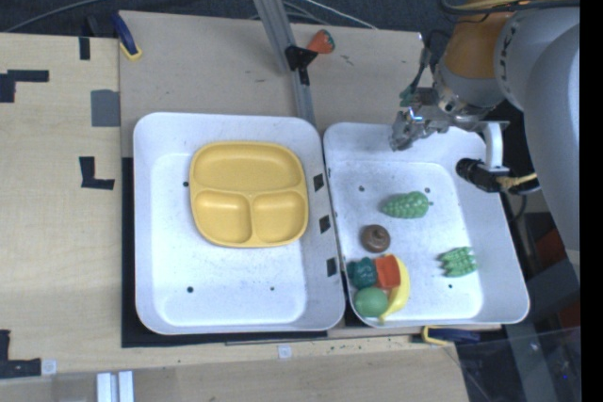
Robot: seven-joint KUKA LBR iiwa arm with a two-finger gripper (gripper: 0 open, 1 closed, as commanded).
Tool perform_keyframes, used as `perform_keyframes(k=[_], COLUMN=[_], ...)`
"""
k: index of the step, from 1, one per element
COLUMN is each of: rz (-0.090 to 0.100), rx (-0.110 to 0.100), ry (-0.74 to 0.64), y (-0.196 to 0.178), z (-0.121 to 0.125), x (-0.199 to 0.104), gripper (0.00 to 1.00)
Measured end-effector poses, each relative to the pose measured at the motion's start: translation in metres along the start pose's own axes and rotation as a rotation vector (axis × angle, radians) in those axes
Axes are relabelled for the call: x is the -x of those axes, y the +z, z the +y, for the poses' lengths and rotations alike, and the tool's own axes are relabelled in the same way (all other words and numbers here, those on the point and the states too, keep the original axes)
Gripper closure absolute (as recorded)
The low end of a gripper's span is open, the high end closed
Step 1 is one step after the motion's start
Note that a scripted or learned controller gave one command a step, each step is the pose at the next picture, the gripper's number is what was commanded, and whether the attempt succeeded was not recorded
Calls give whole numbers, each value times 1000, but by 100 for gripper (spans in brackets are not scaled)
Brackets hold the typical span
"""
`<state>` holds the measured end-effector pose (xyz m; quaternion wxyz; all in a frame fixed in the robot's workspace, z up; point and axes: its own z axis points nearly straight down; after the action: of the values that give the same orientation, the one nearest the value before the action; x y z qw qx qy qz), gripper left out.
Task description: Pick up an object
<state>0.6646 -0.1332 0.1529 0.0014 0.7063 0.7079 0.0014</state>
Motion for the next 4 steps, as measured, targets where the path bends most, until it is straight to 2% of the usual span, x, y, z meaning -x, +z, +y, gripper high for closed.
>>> perform_keyframes(k=[1,2,4], rz=[0,-1,1], rx=[0,3,-8], ry=[0,0,-4], y=[-44,-106,-78], z=[6,14,-16], x=[1,-2,-102], gripper=[100,100,100])
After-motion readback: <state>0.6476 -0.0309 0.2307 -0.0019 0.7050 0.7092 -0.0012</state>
